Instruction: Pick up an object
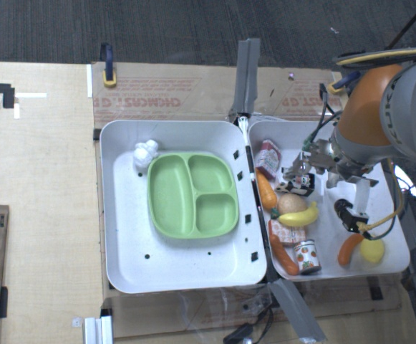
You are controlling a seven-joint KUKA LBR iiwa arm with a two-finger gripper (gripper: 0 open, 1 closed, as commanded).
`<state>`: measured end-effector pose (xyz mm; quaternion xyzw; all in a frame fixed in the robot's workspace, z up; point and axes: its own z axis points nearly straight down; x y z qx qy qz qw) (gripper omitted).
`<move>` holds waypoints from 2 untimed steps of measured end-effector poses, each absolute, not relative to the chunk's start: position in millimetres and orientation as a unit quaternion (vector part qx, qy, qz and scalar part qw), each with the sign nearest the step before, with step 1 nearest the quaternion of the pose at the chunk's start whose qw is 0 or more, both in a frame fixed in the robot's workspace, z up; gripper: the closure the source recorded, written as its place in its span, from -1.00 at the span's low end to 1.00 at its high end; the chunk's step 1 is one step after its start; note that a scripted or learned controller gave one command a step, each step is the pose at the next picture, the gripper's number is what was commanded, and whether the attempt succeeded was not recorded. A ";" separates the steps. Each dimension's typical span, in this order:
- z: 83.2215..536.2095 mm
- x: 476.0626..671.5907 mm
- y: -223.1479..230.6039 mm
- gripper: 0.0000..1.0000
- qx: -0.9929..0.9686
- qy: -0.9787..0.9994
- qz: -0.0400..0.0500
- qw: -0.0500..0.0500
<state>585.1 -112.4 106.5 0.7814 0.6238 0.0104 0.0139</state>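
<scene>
While the arm (387, 113) reaches into the right bin (402, 253), I see its fingers (298, 176) low over the food pile

I cannot tell how far the fingers are spread or whether anything sits between them; a small black-and-white object (299, 185) lies right under them. Just below that sit a pale round item (291, 203) and a yellow banana (298, 216), with an orange carrot (265, 190) to their left and a red packet (268, 158) up-left of the fingers. Further down are a small can (306, 256) and another carrot (283, 255). Right of the fingers lie a lemon (372, 250) and an orange piece (349, 249). Well left, the other bin (118, 213) holds a green divided plate (192, 194) and a small white object (145, 152)
</scene>
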 end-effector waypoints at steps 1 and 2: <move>106.2 625.5 -112.6 -1.00 0.739 0.674 0.010 0.013; 113.3 624.2 -112.6 1.00 0.739 0.674 0.008 0.011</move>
